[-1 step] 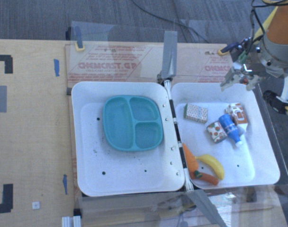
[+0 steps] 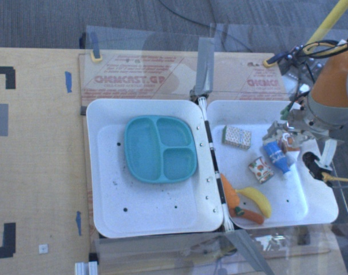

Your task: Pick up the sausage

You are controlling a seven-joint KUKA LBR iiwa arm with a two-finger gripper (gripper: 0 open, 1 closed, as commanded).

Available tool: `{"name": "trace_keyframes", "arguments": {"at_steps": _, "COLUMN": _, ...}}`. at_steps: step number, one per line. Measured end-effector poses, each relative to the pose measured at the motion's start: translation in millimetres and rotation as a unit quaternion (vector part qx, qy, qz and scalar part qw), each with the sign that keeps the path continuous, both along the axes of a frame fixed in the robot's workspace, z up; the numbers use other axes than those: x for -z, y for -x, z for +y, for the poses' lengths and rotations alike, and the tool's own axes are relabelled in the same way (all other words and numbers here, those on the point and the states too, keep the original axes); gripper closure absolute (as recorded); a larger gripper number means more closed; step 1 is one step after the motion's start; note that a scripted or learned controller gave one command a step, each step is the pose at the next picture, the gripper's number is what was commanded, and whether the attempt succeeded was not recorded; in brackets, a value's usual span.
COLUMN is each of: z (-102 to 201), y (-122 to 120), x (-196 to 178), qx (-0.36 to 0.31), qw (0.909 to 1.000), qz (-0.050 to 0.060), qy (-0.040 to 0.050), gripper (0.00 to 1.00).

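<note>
The sausage (image 2: pixel 252 216) is a short red-brown piece lying at the front of the right bin (image 2: pixel 317 211), just below a yellow banana (image 2: pixel 257 200) and next to an orange carrot (image 2: pixel 230 191). My gripper (image 2: pixel 286 134) hangs over the back right part of that bin, above a blue bottle (image 2: pixel 275 156), well behind and to the right of the sausage. Nothing of the sausage is near the gripper.
A patterned small box (image 2: pixel 237 136) and a small can (image 2: pixel 260 169) also lie in the right bin. The left bin (image 2: pixel 105 171) holds a teal divided plate (image 2: pixel 161 149). Cables and a black fitting (image 2: pixel 314 166) crowd the right bin's right rim.
</note>
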State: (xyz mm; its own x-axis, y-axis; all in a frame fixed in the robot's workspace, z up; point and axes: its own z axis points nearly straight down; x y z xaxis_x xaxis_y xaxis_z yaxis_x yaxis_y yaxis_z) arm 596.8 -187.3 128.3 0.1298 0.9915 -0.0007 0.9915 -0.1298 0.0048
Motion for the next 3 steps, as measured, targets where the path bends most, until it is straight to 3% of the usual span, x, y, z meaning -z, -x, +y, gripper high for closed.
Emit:
{"name": "trace_keyframes", "arguments": {"at_steps": 1, "z": -14, "y": -29, "x": 17, "qx": -0.01, "qw": 0.9998, "qz": -0.014, "qy": 0.0043, "gripper": 0.0}}
{"name": "trace_keyframes", "arguments": {"at_steps": 2, "z": -13, "y": -44, "x": 40, "qx": 0.058, "qw": 0.9983, "qz": -0.001, "qy": -0.0013, "gripper": 0.0}}
{"name": "trace_keyframes", "arguments": {"at_steps": 3, "z": -14, "y": -46, "x": 28, "qx": 0.057, "qw": 0.9984, "qz": -0.003, "qy": 0.0008, "gripper": 1.0}}
